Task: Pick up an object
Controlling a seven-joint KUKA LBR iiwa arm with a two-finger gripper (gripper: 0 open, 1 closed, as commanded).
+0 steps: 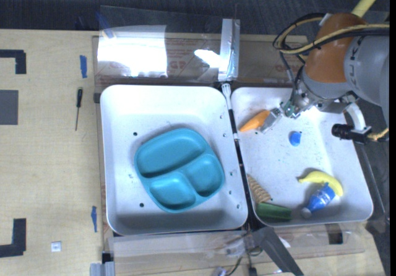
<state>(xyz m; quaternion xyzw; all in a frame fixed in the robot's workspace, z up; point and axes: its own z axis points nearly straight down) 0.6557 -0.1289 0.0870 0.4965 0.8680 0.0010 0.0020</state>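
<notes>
Right now my gripper (pixel 273 117) sits low in the far part of the right bin (pixel 346 207), closed on the orange carrot (pixel 253 122) by its near end. Elsewhere in that bin lie a yellow banana (pixel 320 177) and a small blue piece (pixel 295 138).

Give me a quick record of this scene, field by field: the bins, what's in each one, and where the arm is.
left bin: holds a blue divided tray
right bin: carrot, small blue piece, banana, blue bottle, green vegetable, ice cream cone
arm: reaches in from the right, over the right bin's far end
gripper: beside the carrot
task state: no object seen held
</notes>
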